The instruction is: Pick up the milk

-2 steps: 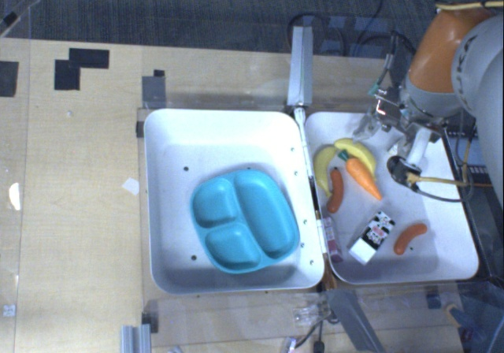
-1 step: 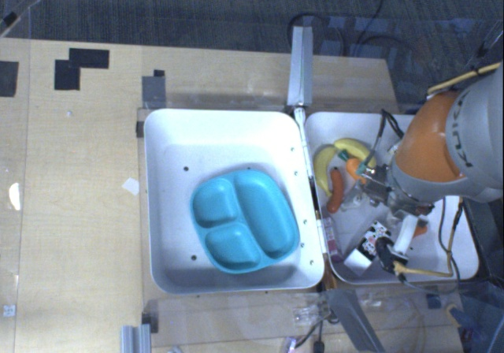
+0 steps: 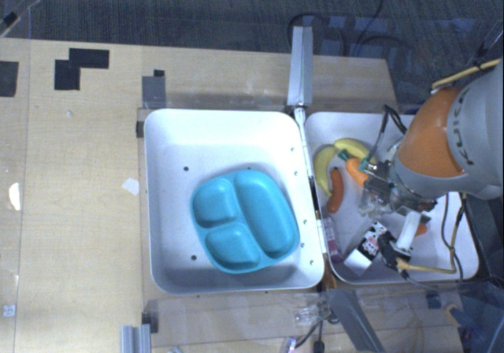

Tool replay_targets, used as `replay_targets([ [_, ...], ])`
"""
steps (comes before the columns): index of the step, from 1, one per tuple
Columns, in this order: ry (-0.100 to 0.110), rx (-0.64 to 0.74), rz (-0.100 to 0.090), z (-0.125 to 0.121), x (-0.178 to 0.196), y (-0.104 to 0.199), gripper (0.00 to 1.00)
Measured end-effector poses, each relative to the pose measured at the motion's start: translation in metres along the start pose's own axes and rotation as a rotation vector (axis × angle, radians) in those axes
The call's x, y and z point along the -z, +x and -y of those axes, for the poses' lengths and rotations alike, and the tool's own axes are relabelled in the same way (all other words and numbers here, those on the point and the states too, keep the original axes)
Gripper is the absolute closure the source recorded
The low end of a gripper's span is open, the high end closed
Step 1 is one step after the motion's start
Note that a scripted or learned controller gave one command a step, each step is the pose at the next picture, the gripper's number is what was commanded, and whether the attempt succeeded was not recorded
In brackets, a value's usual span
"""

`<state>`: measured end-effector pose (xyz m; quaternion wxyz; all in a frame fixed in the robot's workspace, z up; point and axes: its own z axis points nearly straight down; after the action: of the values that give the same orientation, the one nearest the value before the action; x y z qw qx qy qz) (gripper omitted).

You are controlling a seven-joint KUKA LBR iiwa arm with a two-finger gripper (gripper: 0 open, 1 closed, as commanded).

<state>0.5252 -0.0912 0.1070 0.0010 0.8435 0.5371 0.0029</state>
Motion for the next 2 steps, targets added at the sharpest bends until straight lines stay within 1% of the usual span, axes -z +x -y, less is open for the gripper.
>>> replay_targets([
  [1, 0.002, -0.219, 0.002, 0.050, 0.078, 0.040, 1.00],
  [2, -0.001, -0.064, 0.001, 0.069, 0.234, 0.064, 1.00],
])
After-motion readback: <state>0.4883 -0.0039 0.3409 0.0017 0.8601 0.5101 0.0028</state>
